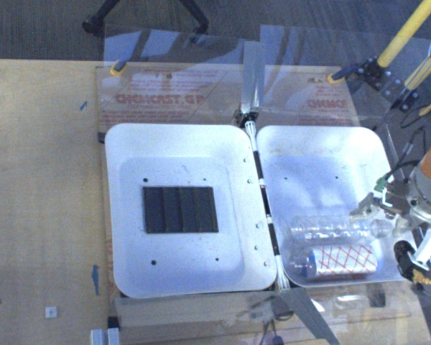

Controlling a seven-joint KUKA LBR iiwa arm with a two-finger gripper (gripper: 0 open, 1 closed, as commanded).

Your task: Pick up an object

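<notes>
At the right edge of the right bin (323, 139), we find the gripper (388, 205) low over the bin's rim, its fingers too blurred and too crowded by cabling for us to tell whether they are apart or closed; nothing shows between them. Just beside them, toward the bin's middle, a clear plastic bottle (334, 228) lies on its side on the bin floor, its cap end nearest the gripper. Touching it on the near side lies a can with a red lattice wrap (343, 259), also on its side. We judge the pick not yet made: both objects rest on the floor, and the approach, closing and lift are left. Behind the gripper, the arm's wrist (424, 192) enters from the right, angled down. In the left bin (176, 139), a flat dark ribbed slab (180, 209) lies well apart. Both bins sit on the wooden tabletop (36, 192).
</notes>
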